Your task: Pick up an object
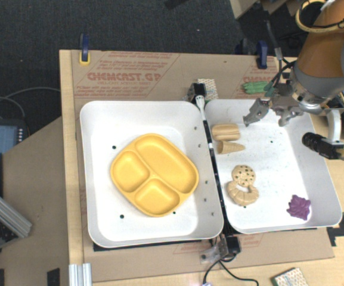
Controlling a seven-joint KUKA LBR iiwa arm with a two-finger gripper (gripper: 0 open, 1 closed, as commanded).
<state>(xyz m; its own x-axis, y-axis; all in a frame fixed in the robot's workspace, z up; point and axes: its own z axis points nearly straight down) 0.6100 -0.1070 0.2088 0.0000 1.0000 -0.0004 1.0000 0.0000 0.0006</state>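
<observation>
My gripper (269, 116) hangs over the far end of the right bin (318, 177), its two grey fingers spread open with nothing between them. Just to its left and lower lie a tan bread-like roll (225, 131) and a tan cone-shaped piece (230, 148) near the bin's left wall. Nearer the camera sit a chocolate-chip cookie (242, 174) and a tan pretzel-like piece (244, 194). A purple grape bunch (299, 207) rests near the front right corner.
The left bin (94, 177) holds a yellow divided plate (153, 174). A green object (257, 87) lies on the board behind the right bin. A black and white brush-like tool (201, 94) sits at the bins' far junction.
</observation>
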